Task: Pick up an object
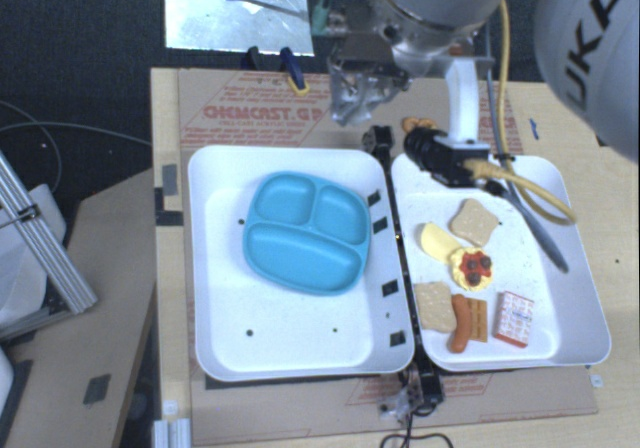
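Your two-finger metal gripper hangs beyond the far edge of the shallow white right-hand bin, carrying nothing; whether it is spread or pressed together, you cannot tell. The toy food lies inside that bin: a tan bread slice, brown sausage, and small red-and-white packet, presumably grouped there as candidates for picking.

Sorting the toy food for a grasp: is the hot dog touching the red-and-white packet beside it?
Touching, as far as the camera view shows: the hot dog lies with its bun edge against the packet in the right bin, with no white floor showing between them.
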`<state>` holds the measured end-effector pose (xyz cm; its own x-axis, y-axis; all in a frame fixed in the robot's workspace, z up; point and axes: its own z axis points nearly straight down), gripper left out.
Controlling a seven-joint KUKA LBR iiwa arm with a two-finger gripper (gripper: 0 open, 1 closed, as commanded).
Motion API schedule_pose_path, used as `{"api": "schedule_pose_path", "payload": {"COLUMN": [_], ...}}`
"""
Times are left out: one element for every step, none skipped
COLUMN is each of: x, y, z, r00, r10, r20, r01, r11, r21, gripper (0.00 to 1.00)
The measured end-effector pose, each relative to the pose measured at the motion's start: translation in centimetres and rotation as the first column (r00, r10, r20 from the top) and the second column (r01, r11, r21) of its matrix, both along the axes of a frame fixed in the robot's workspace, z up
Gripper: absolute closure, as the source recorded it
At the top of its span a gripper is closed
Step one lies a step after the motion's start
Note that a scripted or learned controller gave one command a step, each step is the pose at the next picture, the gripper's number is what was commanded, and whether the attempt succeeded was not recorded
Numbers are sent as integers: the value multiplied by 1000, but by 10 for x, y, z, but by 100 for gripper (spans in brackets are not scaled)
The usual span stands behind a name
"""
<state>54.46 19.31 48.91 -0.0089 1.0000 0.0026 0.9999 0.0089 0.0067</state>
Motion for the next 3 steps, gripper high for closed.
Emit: {"api": "schedule_pose_path", "payload": {"x": [-10,-60,-57], "y": [13,-27,-25], "z": [-102,-97,-86], "r00": [1000,1000,1000], "r10": [-3,-10,-3], "r20": [-16,-7,-3], "r01": [3,10,3], "r11": [1000,1000,1000], "r21": [-5,-2,0], "gripper": [100,100,100]}}
